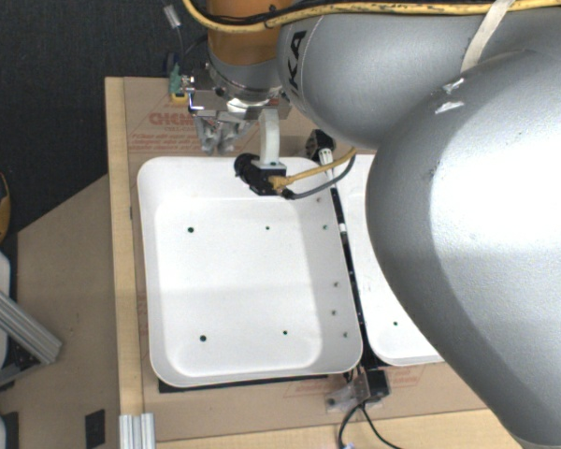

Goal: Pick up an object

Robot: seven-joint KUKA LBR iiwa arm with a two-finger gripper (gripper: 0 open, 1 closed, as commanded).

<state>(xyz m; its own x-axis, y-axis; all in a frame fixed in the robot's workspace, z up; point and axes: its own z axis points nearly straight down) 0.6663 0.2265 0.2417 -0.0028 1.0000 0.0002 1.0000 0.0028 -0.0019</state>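
Over the far rim of the left shallow white plastic bin [151, 251] I had the jaws of the two-finger metal gripper [217, 141] hanging below the orange wrist band, just where the bin's back edge met the tan board table [126, 344]. I could not tell whether the jaws were parted or closed, nor whether anything sat between them; they were too small and blurred from my seat. What I could see of the left bin's floor was plain white with a few small dark dots. The bulky grey arm [467, 213] covered most of the right shallow white bin [393, 340], so any object to pick was hidden from me. I judged it lay to the right of the jaws, under that arm, and I could not tell its long axis.
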